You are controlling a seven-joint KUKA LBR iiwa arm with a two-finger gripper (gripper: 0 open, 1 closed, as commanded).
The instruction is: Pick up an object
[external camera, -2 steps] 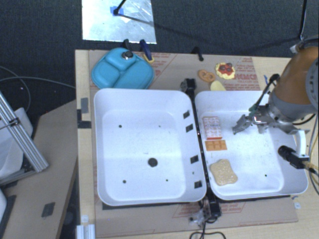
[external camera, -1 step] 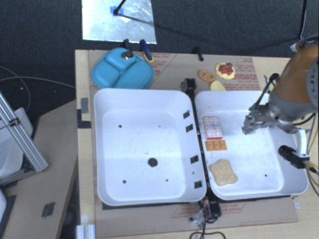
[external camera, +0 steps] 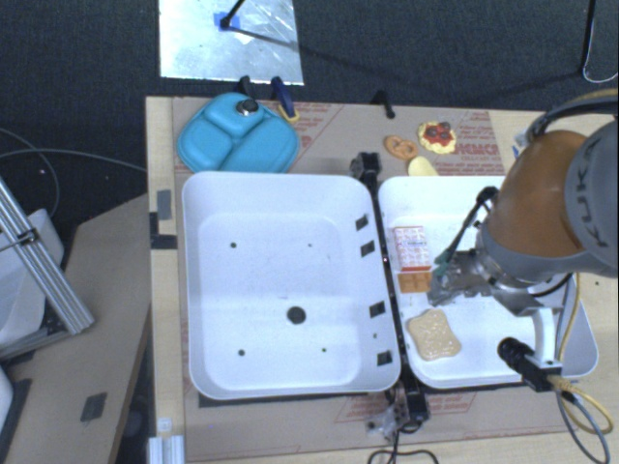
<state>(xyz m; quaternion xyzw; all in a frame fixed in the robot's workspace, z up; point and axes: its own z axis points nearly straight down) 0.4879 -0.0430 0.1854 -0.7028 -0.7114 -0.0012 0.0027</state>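
Arm [external camera: 542, 211] comes in from the right, low over the right bin [external camera: 580, 356]. Orange band is the big blob over that bin's right half. Hand [external camera: 447, 283] sits near the bin's left-centre, fingers pointing left and down. Can't tell if they're spread or pinched, too dark and blurred, and nothing visibly between them.

Right bin contents:
- box [external camera: 411, 246], white with red print, flat by the left wall, just up-left of the hand
- small orange block [external camera: 414, 281] just below the box, right beside the fingertips; touching or not, can't tell
- tan bread slice [external camera: 434, 335], flat, below the hand, near the front-left corner

Left bin [external camera: 208, 201]: bare white floor, one dark spot [external camera: 296, 315] near the middle, a few tiny dots. Black clips [external camera: 368, 249] along the divider between bins.

On the desk [external camera: 319, 124] behind the bins:
- blue divided plate [external camera: 238, 135], behind the left bin, touching its back rim
- blue-handled tool [external camera: 283, 98] just beside the plate
- cookie [external camera: 399, 147], round red-topped pastry [external camera: 437, 136], and a pale yellow piece [external camera: 422, 167] against the right bin's back rim

Shiny sheet [external camera: 230, 25] on the dark floor further back. Black cable [external camera: 592, 27] top right. Metal frame [external camera: 44, 269] at left.
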